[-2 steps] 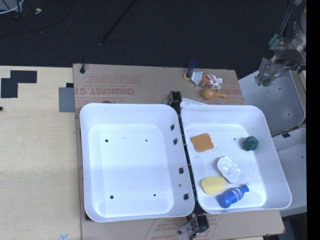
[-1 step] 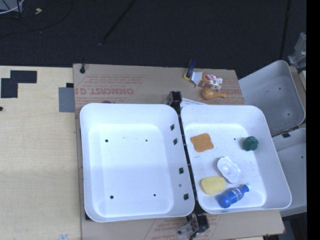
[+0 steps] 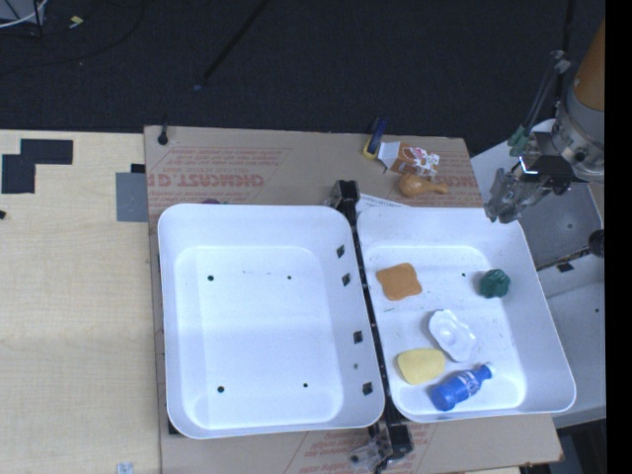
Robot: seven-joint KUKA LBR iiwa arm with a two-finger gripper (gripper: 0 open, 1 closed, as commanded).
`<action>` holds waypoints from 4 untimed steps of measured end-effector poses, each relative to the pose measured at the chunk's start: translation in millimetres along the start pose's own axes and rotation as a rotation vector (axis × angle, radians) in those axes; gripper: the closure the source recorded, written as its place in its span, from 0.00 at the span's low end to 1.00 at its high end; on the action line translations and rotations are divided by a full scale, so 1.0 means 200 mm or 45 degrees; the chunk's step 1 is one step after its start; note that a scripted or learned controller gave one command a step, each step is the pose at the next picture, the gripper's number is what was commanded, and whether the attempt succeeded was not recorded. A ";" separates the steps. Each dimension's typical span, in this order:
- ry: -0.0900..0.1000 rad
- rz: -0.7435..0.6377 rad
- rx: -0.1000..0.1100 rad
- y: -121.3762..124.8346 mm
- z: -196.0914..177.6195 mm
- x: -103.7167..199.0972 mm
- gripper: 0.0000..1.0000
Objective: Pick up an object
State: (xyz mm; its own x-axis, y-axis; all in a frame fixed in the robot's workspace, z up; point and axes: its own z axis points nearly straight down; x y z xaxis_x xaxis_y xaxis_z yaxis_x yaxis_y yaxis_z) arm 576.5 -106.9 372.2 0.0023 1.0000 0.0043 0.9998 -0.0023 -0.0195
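Five things lie in the right shallow white bin (image 3: 553, 358): flat orange-brown pad (image 3: 399, 281), dark green lump (image 3: 495, 283), white crumpled piece (image 3: 452, 333), yellow block (image 3: 421, 365), blue bottle (image 3: 459, 387). Gripper (image 3: 506, 203) hangs past the bin's far right corner; jaws' state – can't tell.

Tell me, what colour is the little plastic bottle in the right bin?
Blue, white cap; camera view.

The arm's end effector (image 3: 506, 203) hangs at the view's upper right, angled down and leftward from the wrist.
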 end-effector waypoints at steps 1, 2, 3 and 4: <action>-0.006 -0.008 -0.046 -0.14 -0.88 0.18 1.00; -0.003 -0.001 0.003 -0.31 0.09 0.33 1.00; -0.005 -0.005 -0.033 -0.38 -0.40 0.39 1.00; -0.006 -0.005 -0.033 -0.46 -0.76 0.31 1.00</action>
State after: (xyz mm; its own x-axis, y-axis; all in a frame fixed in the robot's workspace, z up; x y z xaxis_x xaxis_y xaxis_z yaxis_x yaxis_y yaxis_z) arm 488.4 -44.9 525.8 -0.0012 1.0000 -0.0003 1.0000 0.0012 0.0061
